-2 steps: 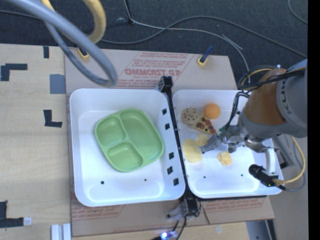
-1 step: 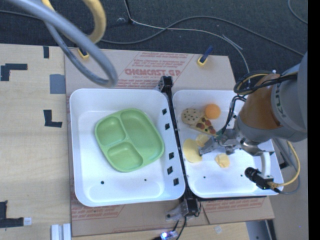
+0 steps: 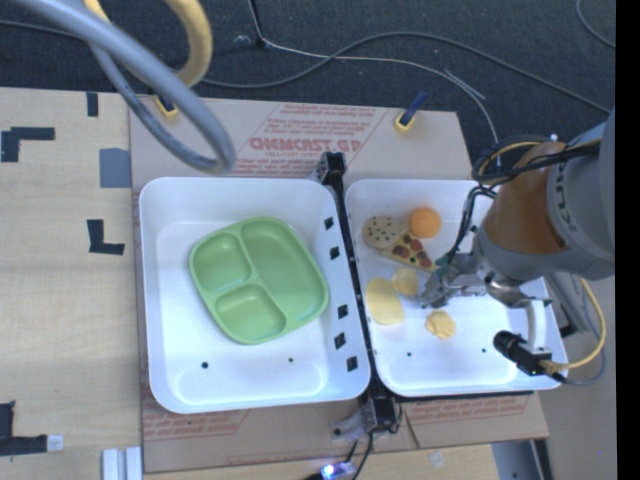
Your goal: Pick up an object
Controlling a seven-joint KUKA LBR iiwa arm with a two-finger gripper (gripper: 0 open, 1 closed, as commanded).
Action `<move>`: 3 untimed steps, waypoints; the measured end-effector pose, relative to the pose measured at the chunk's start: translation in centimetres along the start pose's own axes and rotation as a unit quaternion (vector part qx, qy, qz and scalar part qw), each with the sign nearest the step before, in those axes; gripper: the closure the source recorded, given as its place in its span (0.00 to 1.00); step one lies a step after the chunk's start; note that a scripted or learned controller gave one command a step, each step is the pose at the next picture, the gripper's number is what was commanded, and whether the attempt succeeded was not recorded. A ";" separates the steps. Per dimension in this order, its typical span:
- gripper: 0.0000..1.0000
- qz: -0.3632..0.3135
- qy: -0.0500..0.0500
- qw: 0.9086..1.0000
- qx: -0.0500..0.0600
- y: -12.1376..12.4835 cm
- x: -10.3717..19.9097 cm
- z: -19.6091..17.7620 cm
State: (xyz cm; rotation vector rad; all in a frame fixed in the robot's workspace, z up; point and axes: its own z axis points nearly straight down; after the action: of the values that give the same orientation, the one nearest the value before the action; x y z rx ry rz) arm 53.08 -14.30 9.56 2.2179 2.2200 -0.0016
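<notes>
the arm (image 3: 545, 213) is reaching in from the right, its orange band sitting above the wrist, and the gripper (image 3: 437, 290) is hanging low over the right bin (image 3: 470, 368). whether its pincer is spread or pressed together, i cannot tell from here. in that bin a cookie (image 3: 379, 231), a pizza slice (image 3: 412, 251) and an orange ball (image 3: 425, 221) are lying close together near the far wall. three pale yellow pieces are lying nearer: one (image 3: 384, 301) beside the divider, one (image 3: 405, 281) just beside the gripper, one (image 3: 440, 324) just below it. the left bin (image 3: 165, 268) is holding a green divided tray (image 3: 258, 279).
</notes>
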 end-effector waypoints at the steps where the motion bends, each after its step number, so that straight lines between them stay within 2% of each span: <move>1: 1.00 0.000 0.002 1.000 0.001 -0.9 0.4 -5.2; 3: 1.00 0.000 0.001 1.000 0.000 -1.0 0.7 -12.4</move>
State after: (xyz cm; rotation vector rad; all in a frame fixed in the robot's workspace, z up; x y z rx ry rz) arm 52.08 -13.58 22.00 2.2187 2.2220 0.0019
